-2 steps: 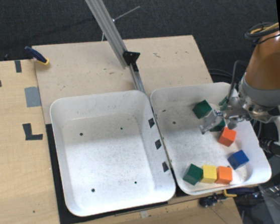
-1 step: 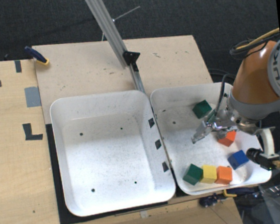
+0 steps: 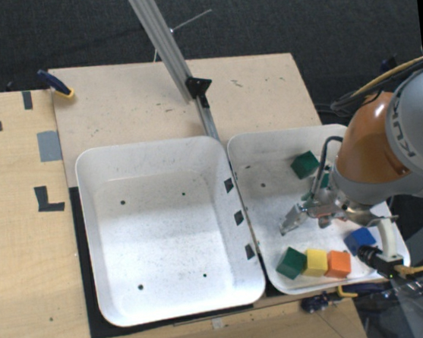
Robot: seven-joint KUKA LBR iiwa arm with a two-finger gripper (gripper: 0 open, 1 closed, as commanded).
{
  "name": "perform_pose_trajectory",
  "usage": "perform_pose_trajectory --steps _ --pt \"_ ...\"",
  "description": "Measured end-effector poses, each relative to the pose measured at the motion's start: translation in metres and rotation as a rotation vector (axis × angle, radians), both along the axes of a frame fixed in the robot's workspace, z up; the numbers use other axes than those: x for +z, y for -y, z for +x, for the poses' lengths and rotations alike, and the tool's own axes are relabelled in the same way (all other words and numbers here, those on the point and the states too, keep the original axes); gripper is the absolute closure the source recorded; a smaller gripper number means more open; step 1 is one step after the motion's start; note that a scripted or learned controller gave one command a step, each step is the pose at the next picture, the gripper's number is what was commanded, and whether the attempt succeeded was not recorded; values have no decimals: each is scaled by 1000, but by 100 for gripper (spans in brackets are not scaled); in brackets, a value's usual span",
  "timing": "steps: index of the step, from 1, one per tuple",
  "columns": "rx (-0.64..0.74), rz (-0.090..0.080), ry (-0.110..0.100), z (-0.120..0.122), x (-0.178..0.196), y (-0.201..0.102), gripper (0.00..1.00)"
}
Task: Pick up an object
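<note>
Five small coloured blocks (image 3: pixel 315 261)

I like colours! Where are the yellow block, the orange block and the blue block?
small yellow block (image 3: pixel 317 261), camera view, top face.
small orange block (image 3: pixel 338 264), camera view, top face.
small blue block (image 3: pixel 360 239), camera view, top face.

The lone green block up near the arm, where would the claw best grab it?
Probably from straight above, fingers closing on two opposite flat sides of the lone green block. It lies apart from the other blocks in the right bin, with bare floor around it, so both fingers have room. The gripper hangs just below it.
</note>
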State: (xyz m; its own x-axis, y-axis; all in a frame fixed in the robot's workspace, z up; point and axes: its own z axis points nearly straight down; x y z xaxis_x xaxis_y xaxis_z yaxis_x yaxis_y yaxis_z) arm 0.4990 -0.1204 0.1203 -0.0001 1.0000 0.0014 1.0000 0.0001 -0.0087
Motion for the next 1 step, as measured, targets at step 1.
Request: perform_pose_trajectory --steps 1 --pt "2 0 5 2 13 0 100"
